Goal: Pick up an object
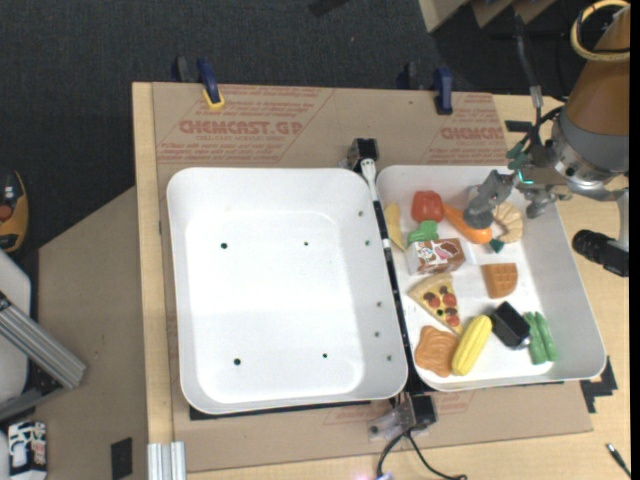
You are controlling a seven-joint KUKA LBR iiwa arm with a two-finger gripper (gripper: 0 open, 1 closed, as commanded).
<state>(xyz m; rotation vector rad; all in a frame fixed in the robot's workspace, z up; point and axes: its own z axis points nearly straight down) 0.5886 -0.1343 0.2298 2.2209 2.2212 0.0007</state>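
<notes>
While hand (487, 208) grip unclear: toy foods (455, 298) crowding right bin (570, 313), beside left bin (200, 268).

1. You lose the arm (600, 98) at the right edge, so its base is cut off.
2. The gripper (483, 208) covers part of the carrot (470, 226) beneath it; you cannot tell how the jaws stand.
3. The print on the small packet (438, 254) is too small to read.
4. The black item (510, 325) is too dark to identify.
</notes>
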